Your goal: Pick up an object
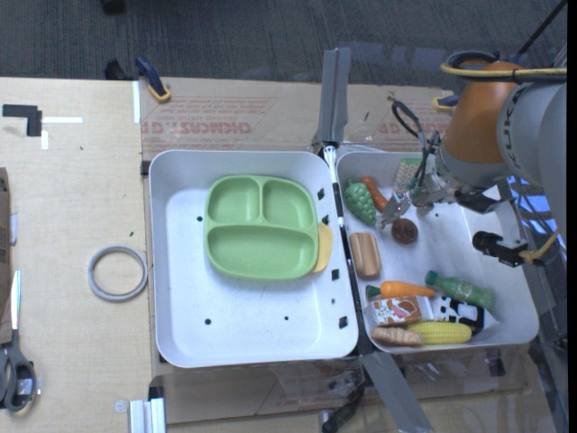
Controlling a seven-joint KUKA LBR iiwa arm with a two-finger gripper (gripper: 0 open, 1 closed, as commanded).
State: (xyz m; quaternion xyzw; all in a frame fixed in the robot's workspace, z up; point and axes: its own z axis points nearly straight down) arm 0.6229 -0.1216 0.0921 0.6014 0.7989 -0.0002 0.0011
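1. Where the grey arm [532, 124] reaches in from three o'clock, its gripper [397, 213] hangs low over the right bin [514, 318], at about ten o'clock within that bin.
2. How far the jaws stand apart cannot be told, and nothing can be seen between them.
3. A brown round object [405, 232] lies just beside the gripper at five o'clock, and a green leafy vegetable [360, 202] at nine o'clock.
4. A hot dog [365, 253], carrot [403, 289], green bottle [461, 290] and corn cob [439, 333] lie toward six o'clock.
5. The left bin [180, 323] bears a green divided plate [261, 227].
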